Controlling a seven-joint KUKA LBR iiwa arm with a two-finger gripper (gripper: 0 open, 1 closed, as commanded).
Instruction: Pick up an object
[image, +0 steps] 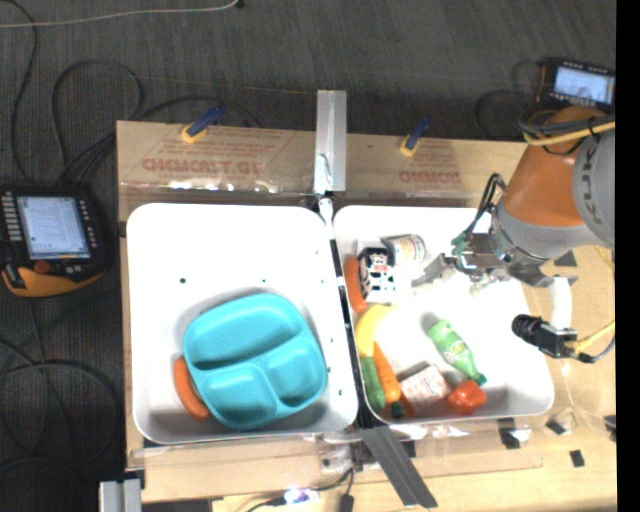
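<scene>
My gripper (458, 272) hangs over the upper right part of the right bin (520, 340), its fingers spread apart with nothing between them. To its left lie a tin can (405, 246) and a small cow-patterned carton (377, 275). Below it a green bottle (452, 348) lies on the bin floor, apart from the gripper. A yellow banana (370, 327), a carrot (373, 375), a white and red packet (424, 385) and a red toy fruit (466, 397) crowd the bin's lower left.
The left bin (160, 250) holds a teal divided plate (255, 358) with an orange sausage-shaped piece (188, 388) at its left rim. A metal divider post (331, 140) stands between the bins at the back. A tablet (50, 235) lies off the bench, far left.
</scene>
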